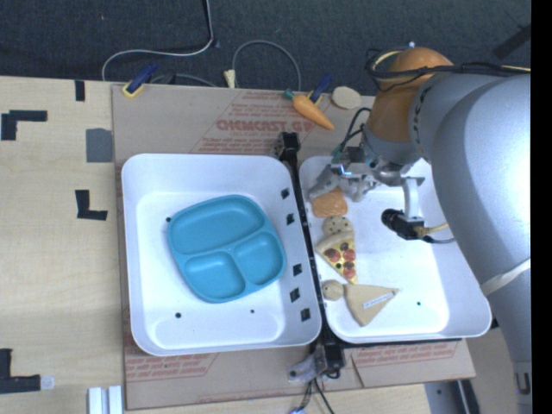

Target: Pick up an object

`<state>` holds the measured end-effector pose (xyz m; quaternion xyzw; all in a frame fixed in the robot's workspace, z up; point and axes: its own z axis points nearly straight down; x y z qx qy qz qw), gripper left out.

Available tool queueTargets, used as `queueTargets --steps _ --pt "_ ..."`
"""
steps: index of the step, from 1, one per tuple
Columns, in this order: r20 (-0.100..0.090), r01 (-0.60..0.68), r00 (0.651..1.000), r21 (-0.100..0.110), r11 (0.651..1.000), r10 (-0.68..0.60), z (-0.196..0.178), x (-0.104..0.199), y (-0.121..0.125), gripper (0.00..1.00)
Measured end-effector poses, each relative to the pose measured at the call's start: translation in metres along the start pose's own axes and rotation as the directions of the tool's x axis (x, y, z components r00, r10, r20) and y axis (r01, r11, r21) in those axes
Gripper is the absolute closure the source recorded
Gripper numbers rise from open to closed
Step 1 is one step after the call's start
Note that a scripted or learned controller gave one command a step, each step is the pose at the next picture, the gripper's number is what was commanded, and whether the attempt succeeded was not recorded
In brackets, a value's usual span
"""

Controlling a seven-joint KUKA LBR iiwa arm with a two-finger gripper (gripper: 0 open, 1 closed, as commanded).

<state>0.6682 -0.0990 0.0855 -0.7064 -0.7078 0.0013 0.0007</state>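
My gripper [347, 178] hangs low over the far left part of the right bin [431, 317], reaching in from the right. Just below it lies an orange-brown bread piece [329, 204], very close to or touching the tip. Further toward the front lie a speckled cookie [338, 227], a pizza slice [339, 254], a small round beige piece [332, 290] and a tan cheese wedge [369, 302]. I see nothing held by the gripper.
The left bin [147, 317] holds a blue divided plate [226, 247]. Behind the bins, on the cardboard, lie a carrot [311, 110] and a pale beige piece [346, 97]. The grey arm [483, 171] covers the right bin's far right side. Cables run along the back.
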Motion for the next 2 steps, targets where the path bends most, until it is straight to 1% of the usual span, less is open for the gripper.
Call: queueTargets --steps 1,2 --pt "0.002 -0.001 1.000 -0.006 1.000 0.001 -0.0003 0.0009 -0.0057 0.00" --pt "0.002 0.000 1.000 -0.005 1.000 0.000 -0.0102 0.0012 -0.0056 1.00"
